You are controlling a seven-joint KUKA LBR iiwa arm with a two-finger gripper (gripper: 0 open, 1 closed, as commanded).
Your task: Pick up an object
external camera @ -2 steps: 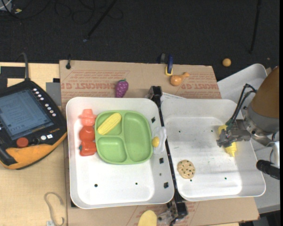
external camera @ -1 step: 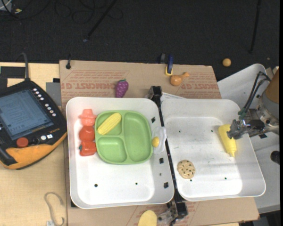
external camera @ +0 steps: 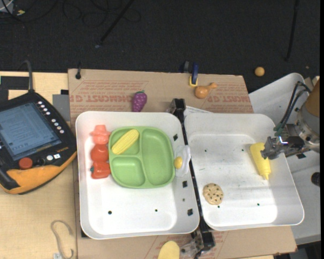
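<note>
Yellow bottle [external camera: 261, 160] in right bin [external camera: 243, 215]

A bench [external camera: 21, 220] is covered in part by a cardboard sheet [external camera: 108, 90]. Two white bins are set side by side on the sheet: the left bin [external camera: 129, 220] and the right bin [external camera: 248, 212], touching along their inner rims. A purple toy [external camera: 139, 100] and an orange toy [external camera: 204, 90] are laid on the cardboard behind the bins. A pendant [external camera: 27, 139] is rested on the bench at left, and a hook [external camera: 62, 236] is seen near the front edge.
</note>
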